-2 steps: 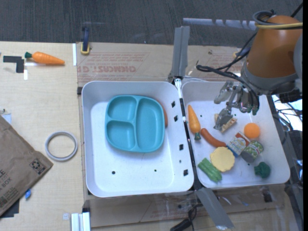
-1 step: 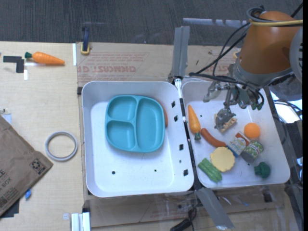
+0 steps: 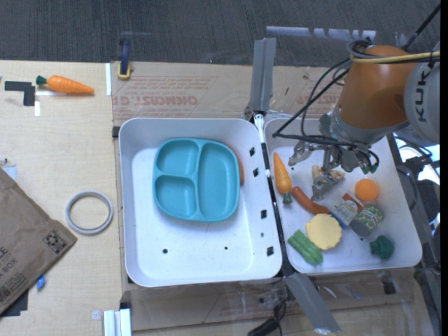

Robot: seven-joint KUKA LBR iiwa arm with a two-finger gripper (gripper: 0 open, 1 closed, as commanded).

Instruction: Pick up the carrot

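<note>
Plastic looked the likely stuff of the carrot (image 3: pixel 281 173), a toy with a smooth orange taper and a small green stub at its nearer end. It lay in the right-hand bin (image 3: pixel 406 208), just to the left of the gripper (image 3: pixel 326 180) and close against the bin's left wall. I judged it light, stiff and somewhat slippery, not fragile. The thick middle seemed the best place to take hold, squeezing across the width, since the narrow end might slide out. The wall beside it left little room on that side.

The gripper hung low over the bin among dark cables, and whether it was spread or pressed together could not be told; nothing was seen pinched in it. A reddish sausage (image 3: pixel 309 201) lay just below the gripper, almost touching the carrot's green end. Further below sat a round yellow piece (image 3: pixel 324 231) and a ridged green piece (image 3: pixel 305 247). An orange ball (image 3: pixel 366 190) sat to the gripper's right, with a small can (image 3: pixel 366 220) and a knobbly green broccoli (image 3: pixel 381 246) beyond.

Far to the left, on the pale wooden tabletop (image 3: pixel 56 159), lay a second carrot (image 3: pixel 64 85). A glossy blue divided plate (image 3: pixel 197 180) filled the left bin (image 3: pixel 140 257).
</note>
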